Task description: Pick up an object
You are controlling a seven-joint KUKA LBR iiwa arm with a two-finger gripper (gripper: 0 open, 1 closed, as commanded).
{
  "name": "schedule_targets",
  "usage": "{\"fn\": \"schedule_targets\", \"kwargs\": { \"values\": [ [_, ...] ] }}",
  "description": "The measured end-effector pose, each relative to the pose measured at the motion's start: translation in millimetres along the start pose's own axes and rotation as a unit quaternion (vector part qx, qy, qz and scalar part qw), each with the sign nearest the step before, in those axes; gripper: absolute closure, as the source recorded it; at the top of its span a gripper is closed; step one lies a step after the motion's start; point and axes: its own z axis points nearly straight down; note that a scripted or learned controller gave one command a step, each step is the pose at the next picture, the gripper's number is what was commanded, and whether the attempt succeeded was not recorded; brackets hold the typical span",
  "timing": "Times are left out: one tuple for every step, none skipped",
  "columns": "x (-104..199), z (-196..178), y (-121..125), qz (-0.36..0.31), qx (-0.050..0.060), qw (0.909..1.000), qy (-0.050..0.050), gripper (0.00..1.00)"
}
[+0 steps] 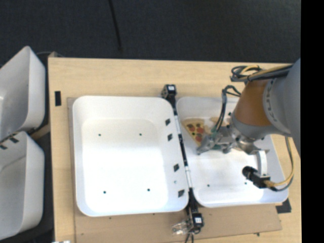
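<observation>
Gripper [206, 145] low beside pizza-slice toy [195, 129], right bin [223, 196]; finger state cannot be determined; approach step, closing needed next

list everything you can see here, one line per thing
bench: 1, light wood, under both bins
left bin: 1, white, left half of the bench
right bin: 1, white, right half of the bench, touching the left bin
pizza slice toy: 1, tan with red spots, upper left of the right bin
black clips: 2, black, at the top and bottom of the seam between the bins
white containers: 2, white, off the bench at the left edge
arm: 1, grey with orange band, reaching in from the right over the right bin
hand: 1, dark metal, low in the right bin just below the pizza slice toy
</observation>
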Motion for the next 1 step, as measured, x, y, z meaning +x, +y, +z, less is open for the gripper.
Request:
{"fn": "schedule_targets", "kwargs": {
  "values": [
    [36.7,-7.0,66.1,-0.001,-0.004,1.0,0.0,0.0]
  ]
}}
